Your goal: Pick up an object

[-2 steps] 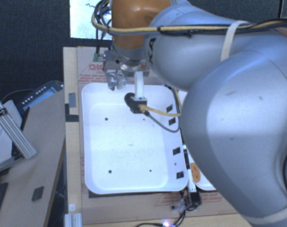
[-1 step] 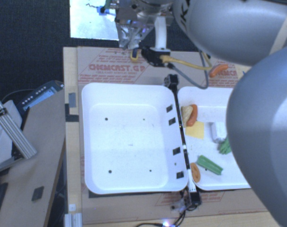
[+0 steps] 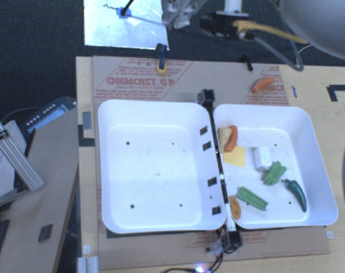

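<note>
Gripper (image 3: 181, 7) raised at top of view, well beyond both bins, nothing held; finger opening: cannot tell. Right bin (image 3: 317, 152) holds dark green pepper (image 3: 297, 193), yellow slice (image 3: 235, 156), white block (image 3: 263, 157)

The tool (image 3: 181, 16) hangs above the bench's far edge, well apart from the right bin (image 3: 309, 131) holding a green pepper (image 3: 296, 193).

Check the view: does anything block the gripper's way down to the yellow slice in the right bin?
Nothing visible does. The gripper hangs beyond the bench's far edge, and the yellow slice lies uncovered in the right bin. A hot dog touches its far edge and a white block lies beside it.
</note>
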Robot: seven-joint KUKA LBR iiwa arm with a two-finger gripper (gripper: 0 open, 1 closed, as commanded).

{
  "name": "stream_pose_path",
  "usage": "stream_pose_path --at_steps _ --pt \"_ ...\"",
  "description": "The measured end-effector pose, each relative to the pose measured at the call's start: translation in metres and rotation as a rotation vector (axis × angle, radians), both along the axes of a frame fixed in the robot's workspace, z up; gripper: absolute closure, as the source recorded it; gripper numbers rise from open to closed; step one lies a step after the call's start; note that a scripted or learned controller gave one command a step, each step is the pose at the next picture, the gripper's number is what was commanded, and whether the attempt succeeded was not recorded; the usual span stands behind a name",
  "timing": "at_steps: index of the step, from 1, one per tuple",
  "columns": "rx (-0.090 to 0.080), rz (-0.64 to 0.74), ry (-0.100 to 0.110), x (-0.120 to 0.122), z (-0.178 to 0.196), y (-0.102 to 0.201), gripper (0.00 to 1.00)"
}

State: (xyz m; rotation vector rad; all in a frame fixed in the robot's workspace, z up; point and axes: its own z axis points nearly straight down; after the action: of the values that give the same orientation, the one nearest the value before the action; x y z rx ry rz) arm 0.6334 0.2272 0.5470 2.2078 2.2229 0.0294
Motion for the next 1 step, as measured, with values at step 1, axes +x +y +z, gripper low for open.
stream_pose_path --at_steps 1 --pt "-0.011 0.0 0.035 -0.0816 -0.1407 -0.0027 1.0"
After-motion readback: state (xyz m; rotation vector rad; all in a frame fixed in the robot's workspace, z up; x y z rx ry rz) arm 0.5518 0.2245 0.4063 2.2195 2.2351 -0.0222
